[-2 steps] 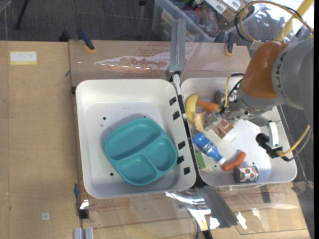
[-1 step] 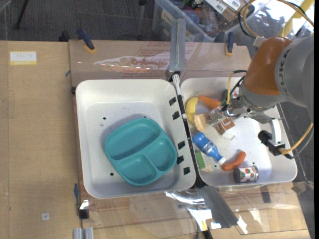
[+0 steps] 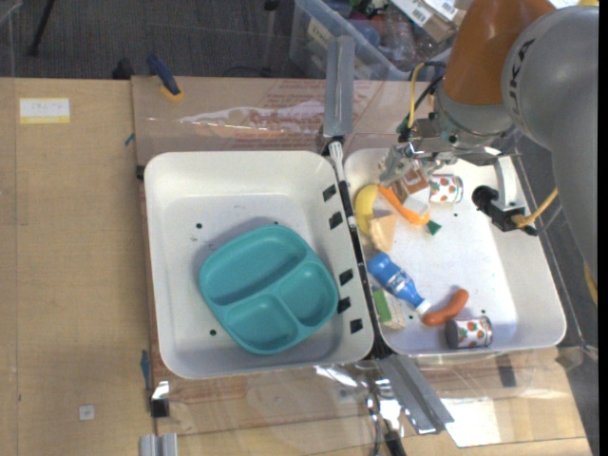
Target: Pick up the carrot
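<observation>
The carrot is a thin orange stick with a green tip, lying at a slant in the far left part of the right bin. My gripper hangs just above and behind the carrot's upper end, close to the bin's back wall. The wrist hides the spot where they meet, so I cannot tell whether they touch.
Beside the carrot lie a yellow banana and a tan wedge. A small red-and-white can sits to its right. Nearer the front are a blue bottle, a sausage and a can. The left bin holds a teal divided plate.
</observation>
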